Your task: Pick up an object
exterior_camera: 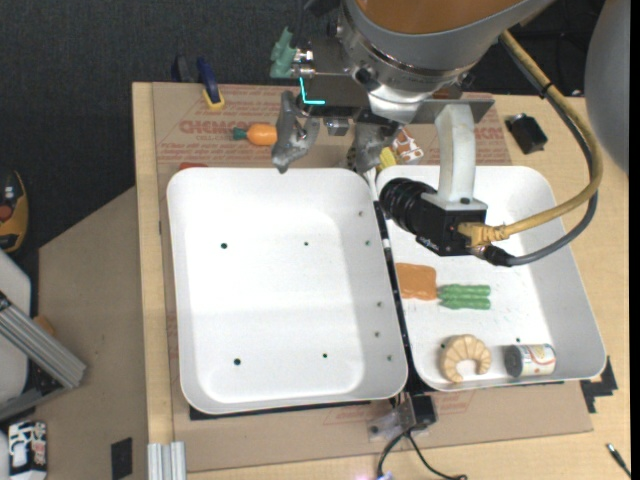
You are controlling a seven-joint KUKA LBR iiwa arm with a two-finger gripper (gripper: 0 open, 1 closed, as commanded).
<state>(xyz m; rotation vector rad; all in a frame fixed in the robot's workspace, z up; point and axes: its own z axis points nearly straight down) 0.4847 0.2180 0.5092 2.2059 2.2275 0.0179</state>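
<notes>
The right bin [560, 268] holds an orange slab [417, 281], a green ribbed piece [464, 296], a tan croissant-shaped toy [466, 356] and a small can [530, 359] lying on its side. My gripper [330, 148] hangs over the far edge of the left bin [270, 298], near the divide between the bins. Its fingers [292, 140] are spread wide, open, with nothing between them. The arm's grey and orange body covers the top middle of the view.
A small orange toy [261, 134] lies on the cardboard behind the left bin, just left of the gripper. Another small orange-and-white item [406, 149] sits behind the right bin. A black unit [432, 223] with a yellow cable hangs over the right bin's far-left corner.
</notes>
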